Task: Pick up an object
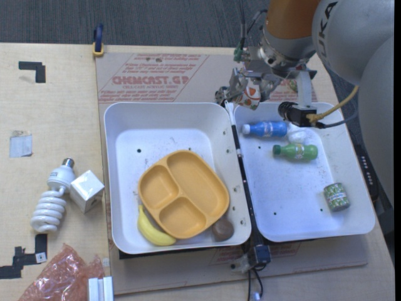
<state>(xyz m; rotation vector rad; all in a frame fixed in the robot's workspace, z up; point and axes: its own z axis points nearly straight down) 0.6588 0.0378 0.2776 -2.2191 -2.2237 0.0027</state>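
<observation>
I'm seeing a small white-and-orange object [252,93] hanging between the fingers of the gripper [249,96], raised above the right bin's [351,227] rim at about eleven o'clock of that bin; its shape is too small to tell.

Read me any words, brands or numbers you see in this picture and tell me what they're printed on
"CHEMCAST G P": red print on the brown board behind the bins; the smaller lines under it are blurred.
"KUKA", partly cut off: on the grey arm.
Blue bottle and green bottle labels: too small to read.
</observation>
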